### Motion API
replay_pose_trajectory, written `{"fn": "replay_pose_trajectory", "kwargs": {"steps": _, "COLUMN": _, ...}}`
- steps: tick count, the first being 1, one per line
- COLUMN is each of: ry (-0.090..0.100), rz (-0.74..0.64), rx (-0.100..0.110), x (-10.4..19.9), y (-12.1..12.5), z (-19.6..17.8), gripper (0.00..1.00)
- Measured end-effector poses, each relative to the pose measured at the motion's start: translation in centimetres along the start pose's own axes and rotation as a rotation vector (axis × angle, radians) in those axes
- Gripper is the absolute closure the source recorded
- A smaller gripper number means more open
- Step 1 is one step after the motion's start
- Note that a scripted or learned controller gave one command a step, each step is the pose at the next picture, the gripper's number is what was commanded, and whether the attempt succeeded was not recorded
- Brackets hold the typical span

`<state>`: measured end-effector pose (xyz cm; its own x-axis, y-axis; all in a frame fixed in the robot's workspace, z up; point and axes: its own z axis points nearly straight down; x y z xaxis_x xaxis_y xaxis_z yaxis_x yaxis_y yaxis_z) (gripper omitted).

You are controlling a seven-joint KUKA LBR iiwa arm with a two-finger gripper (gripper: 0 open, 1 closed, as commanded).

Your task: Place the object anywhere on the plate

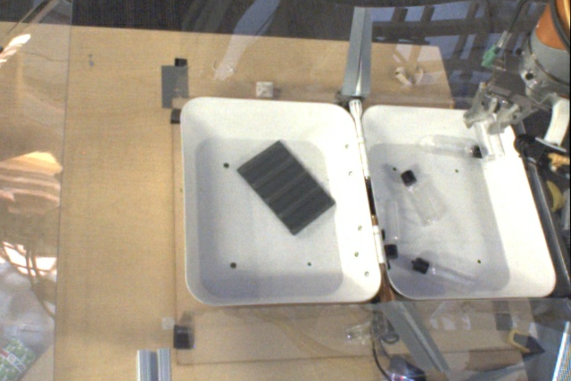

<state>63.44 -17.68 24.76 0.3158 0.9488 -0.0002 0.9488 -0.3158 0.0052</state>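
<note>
A dark grey ribbed plate (285, 186) lies slantwise in the middle of the left bin (201, 219). In the right bin (526, 236) lie several clear, tube-like objects with small black caps: one near the middle (419, 196), one by the front edge (439, 269), and one at the back (451, 144). My gripper (491, 128) hangs over the right bin's back right corner, just right of the back tube's black cap (477, 153). I see nothing held in it.
A metal bracket (358, 58) stands behind the seam between the bins. A small pale cube (264, 89) and a black clamp (176, 85) sit on the wooden bench behind the left bin. Cables and framing crowd the right side.
</note>
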Motion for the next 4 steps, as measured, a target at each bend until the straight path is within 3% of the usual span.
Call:
{"fn": "replay_pose_trajectory", "kwargs": {"steps": 1, "ry": -0.001, "rz": 0.016, "rx": 0.002, "x": -0.1, "y": 3.8, "z": -2.5, "gripper": 1.0}}
{"fn": "replay_pose_trajectory", "kwargs": {"steps": 2, "ry": -0.001, "rz": -0.006, "rx": 0.002, "x": -0.7, "y": 4.0, "z": -4.7, "gripper": 1.0}}
{"fn": "replay_pose_trajectory", "kwargs": {"steps": 3, "ry": -0.001, "rz": -0.071, "rx": 0.0, "x": -0.5, "y": 3.9, "z": -11.2, "gripper": 1.0}}
{"fn": "replay_pose_trajectory", "kwargs": {"steps": 4, "ry": -0.001, "rz": -0.13, "rx": 0.001, "x": 2.0, "y": 3.1, "z": -16.9, "gripper": 1.0}}
